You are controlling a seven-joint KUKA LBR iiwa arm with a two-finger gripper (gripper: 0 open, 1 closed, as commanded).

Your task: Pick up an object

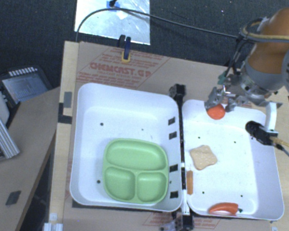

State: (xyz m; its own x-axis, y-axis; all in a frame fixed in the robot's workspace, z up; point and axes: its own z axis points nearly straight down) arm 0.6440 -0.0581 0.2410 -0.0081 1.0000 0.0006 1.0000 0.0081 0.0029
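- The gripper [220, 102] hangs over the far edge of the right bin [270, 175]; a small round orange ball-like object [216, 112] sits right at its fingertips, seemingly pinched between them.
- Whether the grip is secure I cannot tell.
- It looks light, smooth and round, likely to roll or squirt out; squeezing across its widest middle seems safest.
- Nearer the camera from the gripper lie a tan bread-like piece [202, 157], an orange stick [189, 182] and an orange-red curved item [223, 208].
- To its left, a green divided plate [135, 170] fills the left bin [93, 127].
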